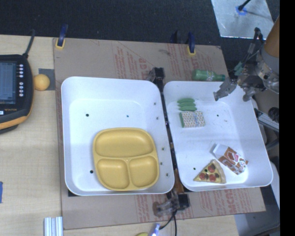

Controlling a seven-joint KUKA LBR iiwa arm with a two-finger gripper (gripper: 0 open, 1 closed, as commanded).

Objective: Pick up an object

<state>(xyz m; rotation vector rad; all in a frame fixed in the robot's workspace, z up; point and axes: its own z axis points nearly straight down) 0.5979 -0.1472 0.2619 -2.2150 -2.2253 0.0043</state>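
The right bin [250, 132] holds a green pea pod [187, 103], a small patterned green-and-white packet [192, 119], a pizza slice [210, 173] and a red-and-white pastry box [231, 160]. My gripper [234, 93] hovers over the bin's far right corner, above and to the right of the pea pod. Its two fingers stand apart, open, with nothing between them. It touches none of the objects.
The left bin [78, 97] holds a yellow divided plate [125, 158]. A green bottle-like item [209, 75] lies on the cardboard behind the right bin. A teach pendant [7, 95] and a yellow ball [41, 81] sit at the far left.
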